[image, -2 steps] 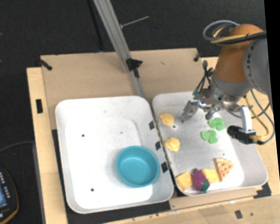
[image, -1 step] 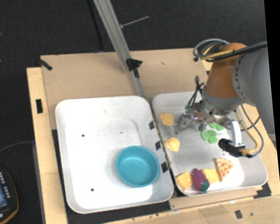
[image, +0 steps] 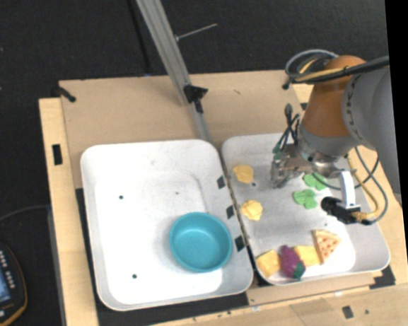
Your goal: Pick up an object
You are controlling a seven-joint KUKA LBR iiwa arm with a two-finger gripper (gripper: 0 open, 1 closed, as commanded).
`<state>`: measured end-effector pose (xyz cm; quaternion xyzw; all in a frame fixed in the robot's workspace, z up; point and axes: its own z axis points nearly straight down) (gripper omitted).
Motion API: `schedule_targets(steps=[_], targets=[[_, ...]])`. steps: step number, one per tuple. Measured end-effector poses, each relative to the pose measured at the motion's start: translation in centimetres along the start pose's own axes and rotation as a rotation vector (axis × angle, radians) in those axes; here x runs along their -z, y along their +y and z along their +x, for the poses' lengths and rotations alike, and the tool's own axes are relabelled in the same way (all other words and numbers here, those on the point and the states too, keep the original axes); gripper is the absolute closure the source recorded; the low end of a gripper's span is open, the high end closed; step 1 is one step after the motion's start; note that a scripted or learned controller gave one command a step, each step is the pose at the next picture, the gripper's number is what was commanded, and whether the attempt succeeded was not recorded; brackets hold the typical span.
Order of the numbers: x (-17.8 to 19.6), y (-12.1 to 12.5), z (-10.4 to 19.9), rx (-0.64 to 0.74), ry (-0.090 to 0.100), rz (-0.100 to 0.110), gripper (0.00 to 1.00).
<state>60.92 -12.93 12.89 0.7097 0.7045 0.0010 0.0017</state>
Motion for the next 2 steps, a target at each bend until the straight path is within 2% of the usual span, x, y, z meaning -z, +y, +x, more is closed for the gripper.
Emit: schedule_targets(steps=[1,2], targets=[[6.1,0.1,-0.3,0.005,0.0,0.002,1.0],[9.7,0.2,-0.4,0.01,0.0,-0.002,1.0]])
